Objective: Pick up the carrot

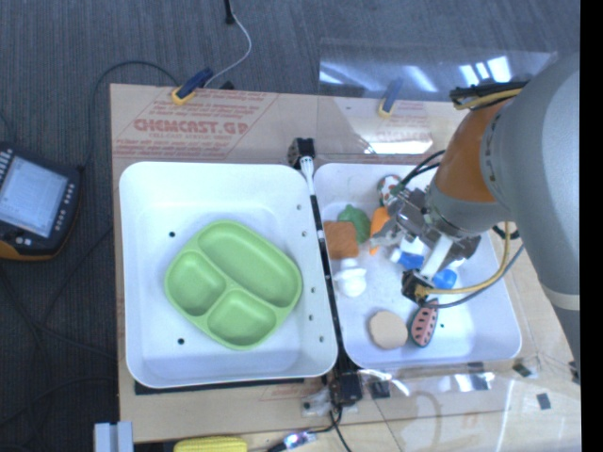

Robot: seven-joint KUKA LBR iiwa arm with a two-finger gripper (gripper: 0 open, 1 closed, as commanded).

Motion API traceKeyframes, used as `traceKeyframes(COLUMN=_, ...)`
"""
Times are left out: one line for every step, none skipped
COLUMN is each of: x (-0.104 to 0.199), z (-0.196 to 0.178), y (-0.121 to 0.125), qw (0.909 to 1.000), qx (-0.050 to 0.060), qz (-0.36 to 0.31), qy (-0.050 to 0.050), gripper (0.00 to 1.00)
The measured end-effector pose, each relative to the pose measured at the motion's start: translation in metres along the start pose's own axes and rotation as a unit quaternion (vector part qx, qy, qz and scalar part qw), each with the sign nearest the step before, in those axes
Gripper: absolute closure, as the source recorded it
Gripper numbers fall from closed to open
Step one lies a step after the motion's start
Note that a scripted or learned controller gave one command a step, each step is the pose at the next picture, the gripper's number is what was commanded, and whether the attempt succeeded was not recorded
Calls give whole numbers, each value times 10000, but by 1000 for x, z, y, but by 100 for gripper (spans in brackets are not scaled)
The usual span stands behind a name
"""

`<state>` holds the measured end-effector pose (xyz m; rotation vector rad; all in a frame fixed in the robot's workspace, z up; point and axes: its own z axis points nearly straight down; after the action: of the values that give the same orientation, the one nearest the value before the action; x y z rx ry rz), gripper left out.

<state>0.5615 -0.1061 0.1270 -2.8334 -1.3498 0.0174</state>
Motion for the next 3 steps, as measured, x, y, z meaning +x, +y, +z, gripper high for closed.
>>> traceKeyframes(x=32, z=36, y=56, qw=9906, qx=24, qz=1366, qy=16, gripper=0)
traceKeyframes(x=-52, z=-35, y=28, qw=9967, qx=-37, qz=-813, qy=18, gripper=0)
traceKeyframes(x=-6, z=37, y=-20, qw=9970, qx=-69, qz=776, qy=42, gripper=0)
